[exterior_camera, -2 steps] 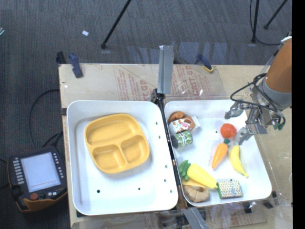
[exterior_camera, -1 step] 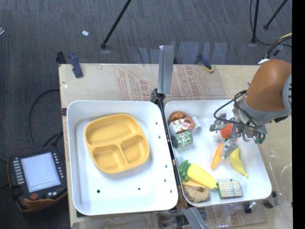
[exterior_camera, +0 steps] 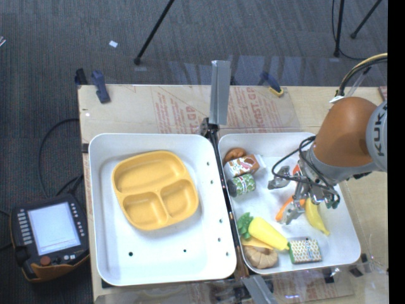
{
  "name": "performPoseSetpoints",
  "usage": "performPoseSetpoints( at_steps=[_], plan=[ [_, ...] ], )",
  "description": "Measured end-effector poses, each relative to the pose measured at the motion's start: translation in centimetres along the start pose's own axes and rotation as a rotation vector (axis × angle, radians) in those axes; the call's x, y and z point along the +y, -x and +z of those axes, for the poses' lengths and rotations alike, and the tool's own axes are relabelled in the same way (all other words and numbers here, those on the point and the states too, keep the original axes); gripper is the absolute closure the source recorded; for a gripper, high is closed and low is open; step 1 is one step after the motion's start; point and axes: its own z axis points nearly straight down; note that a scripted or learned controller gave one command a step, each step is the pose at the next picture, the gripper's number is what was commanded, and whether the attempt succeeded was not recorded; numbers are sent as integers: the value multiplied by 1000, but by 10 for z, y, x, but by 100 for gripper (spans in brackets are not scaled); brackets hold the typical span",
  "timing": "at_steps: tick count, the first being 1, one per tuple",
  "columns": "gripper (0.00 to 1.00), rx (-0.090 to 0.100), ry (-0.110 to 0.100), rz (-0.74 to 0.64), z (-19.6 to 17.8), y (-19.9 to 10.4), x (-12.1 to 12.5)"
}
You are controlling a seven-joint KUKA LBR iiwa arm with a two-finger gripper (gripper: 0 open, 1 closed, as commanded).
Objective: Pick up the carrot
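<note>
Orange carrot [exterior_camera: 286,208] slantwise directly under the pincer [exterior_camera: 295,202], between its open fingers.

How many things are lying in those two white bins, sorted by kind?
Toy fruit and vegetables: 3, namely the carrot, the banana and the corn cob
Baked goods: 2, namely the brown pastry and the cookie
Cans: 2, namely the red-labelled can and the green can
Sponges: 1, the speckled sponge
Trays: 1, the yellow divided tray
Total: 9

Red print on cardboard [exterior_camera: 190,109] under bins, seemingly upside down; illegible. Arm [exterior_camera: 374,135]: partial "KU".
</note>
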Motion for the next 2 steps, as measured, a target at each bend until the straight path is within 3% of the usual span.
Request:
performPoseSetpoints(
  at_steps=[1,2],
  plan=[
    [0,1,0,-162,0,-2,28],
    [0,0,0,-375,-1,-24,9]
  ],
)
